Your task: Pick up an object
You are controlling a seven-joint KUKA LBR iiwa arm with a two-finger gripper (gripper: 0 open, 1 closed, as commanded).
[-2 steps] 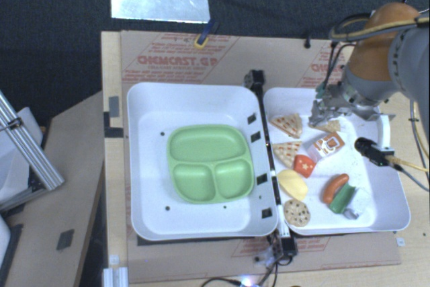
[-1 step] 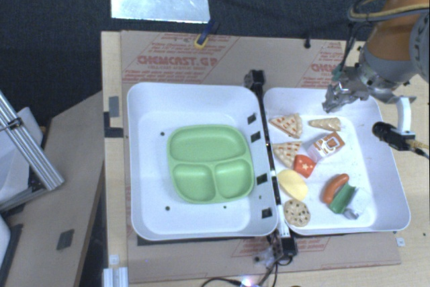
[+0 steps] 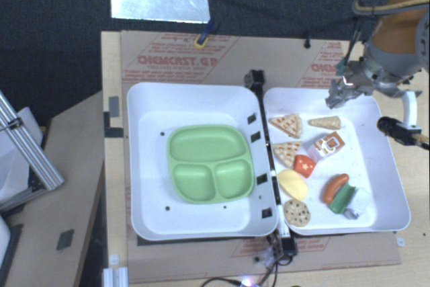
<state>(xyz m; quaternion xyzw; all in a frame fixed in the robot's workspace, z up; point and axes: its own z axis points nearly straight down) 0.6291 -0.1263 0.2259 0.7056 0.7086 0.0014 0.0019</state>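
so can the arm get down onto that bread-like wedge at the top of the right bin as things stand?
Probably yes. The gripper hangs over the right bin near its far edge, close to the tan wedge. The wedge lies flat and apart from the pizza slice and the small carton, with nothing over it.

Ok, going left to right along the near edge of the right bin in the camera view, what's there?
Cookie → hot dog → green piece, which lies against the hot dog's right side. The yellow lemon-like piece sits just behind the cookie.

My arm (image 3: 403, 17) runs off the right edge; my gripper (image 3: 336, 99) is too small to read.
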